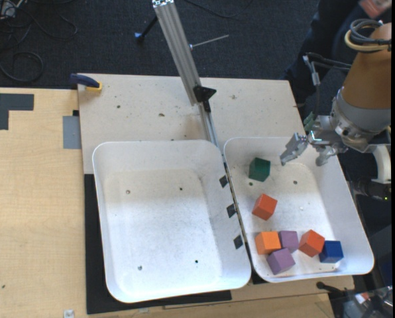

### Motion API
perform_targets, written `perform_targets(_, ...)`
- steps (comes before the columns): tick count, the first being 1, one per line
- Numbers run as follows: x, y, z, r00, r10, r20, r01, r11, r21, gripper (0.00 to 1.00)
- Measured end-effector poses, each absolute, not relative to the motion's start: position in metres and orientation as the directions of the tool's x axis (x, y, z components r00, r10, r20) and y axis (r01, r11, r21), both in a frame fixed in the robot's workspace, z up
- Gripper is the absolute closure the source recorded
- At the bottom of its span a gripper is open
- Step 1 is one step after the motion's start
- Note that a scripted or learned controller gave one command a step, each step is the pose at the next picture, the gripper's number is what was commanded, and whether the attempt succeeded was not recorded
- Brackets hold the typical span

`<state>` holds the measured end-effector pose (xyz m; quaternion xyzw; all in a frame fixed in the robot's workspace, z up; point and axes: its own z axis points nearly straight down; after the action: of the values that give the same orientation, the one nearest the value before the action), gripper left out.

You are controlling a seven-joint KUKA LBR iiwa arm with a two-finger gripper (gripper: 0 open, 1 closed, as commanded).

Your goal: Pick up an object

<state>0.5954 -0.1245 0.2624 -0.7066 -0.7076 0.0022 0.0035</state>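
I see the blocks all lying in the right bin (356, 211). A green block (259, 169) sits toward the bin's 11 o'clock part, alone. Below it, near the bin's middle, is an orange-red block (264, 206). Along the 6 o'clock edge a cluster lies close together: an orange block (268, 242), two purple blocks, one (289, 239) just beside the orange one and the other (280, 260) below them, then a second orange-red block (311, 242) and a blue block (331, 251) touching it at its 4 o'clock.

My gripper (309, 151) hangs over the bin's 1 o'clock corner, at 2 o'clock from the green block and apart from it. Its two fingers are spread with nothing between them.

The left bin (118, 177) lies alongside, its floor speckled with dark specks. Both bins rest on a pale speckled board (144, 105), with light wood bench surface (32, 204) at 9 o'clock bearing grey patches. A slanted aluminium rail (181, 52) rises from between the bins toward 12 o'clock. Beyond is dark carpet (264, 18) with cables.
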Motion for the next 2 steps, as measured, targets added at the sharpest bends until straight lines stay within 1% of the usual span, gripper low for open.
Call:
perform_targets(1,0.596,-0.125,0.265,0.000,1.000,0.001,1.000,0.000,-0.003,0.00)
perform_targets(2,0.596,-0.125,0.221,0.000,1.000,0.001,1.000,0.000,-0.008,0.00)
